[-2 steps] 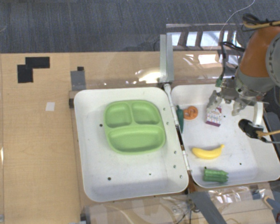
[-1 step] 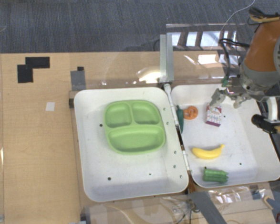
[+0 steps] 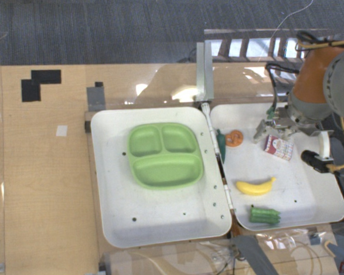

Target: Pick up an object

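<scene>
My gripper [image 3: 276, 131] hangs over the back of the right bin [image 3: 333, 211] with its fingers spread open, nothing between them. Just below the fingertips a small red and white carton [image 3: 279, 147] lies flat on the bin floor. A yellow banana [image 3: 256, 186] rests near the middle of that bin. In front of it, close to the front wall, lies a green cylinder-like object [image 3: 264, 215]. An orange round piece [image 3: 235, 138] sits at the back left, next to a dark green item [image 3: 220, 142] against the divider.
The left bin [image 3: 108, 185] holds a light green divided plate [image 3: 164, 155] at its centre. The arm's grey body and orange band [image 3: 312, 77] overhang the right bin's far right corner, with cables trailing behind it. Wooden bench lies to the left.
</scene>
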Robot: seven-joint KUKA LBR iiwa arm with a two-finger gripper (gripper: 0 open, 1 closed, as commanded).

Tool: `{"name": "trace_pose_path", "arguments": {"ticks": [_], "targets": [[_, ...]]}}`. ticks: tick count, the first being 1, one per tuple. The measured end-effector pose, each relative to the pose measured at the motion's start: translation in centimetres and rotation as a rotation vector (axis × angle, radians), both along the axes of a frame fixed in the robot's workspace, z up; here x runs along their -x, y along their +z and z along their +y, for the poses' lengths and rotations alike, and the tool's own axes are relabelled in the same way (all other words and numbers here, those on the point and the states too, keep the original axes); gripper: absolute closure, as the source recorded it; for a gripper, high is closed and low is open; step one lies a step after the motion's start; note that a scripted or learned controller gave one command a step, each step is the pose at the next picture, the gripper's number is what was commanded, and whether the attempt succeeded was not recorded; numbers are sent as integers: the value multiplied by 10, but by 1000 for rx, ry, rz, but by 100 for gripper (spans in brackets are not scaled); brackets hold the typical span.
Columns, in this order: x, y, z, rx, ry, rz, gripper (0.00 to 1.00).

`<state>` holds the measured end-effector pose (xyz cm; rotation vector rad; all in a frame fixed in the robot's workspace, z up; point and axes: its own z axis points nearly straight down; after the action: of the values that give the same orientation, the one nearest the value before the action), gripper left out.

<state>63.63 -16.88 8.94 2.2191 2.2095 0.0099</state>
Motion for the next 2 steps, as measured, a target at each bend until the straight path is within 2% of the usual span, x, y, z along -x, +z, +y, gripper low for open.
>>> {"name": "trace_pose_path", "arguments": {"ticks": [2], "targets": [[40,1,-18,-1,9,-1,0]]}}
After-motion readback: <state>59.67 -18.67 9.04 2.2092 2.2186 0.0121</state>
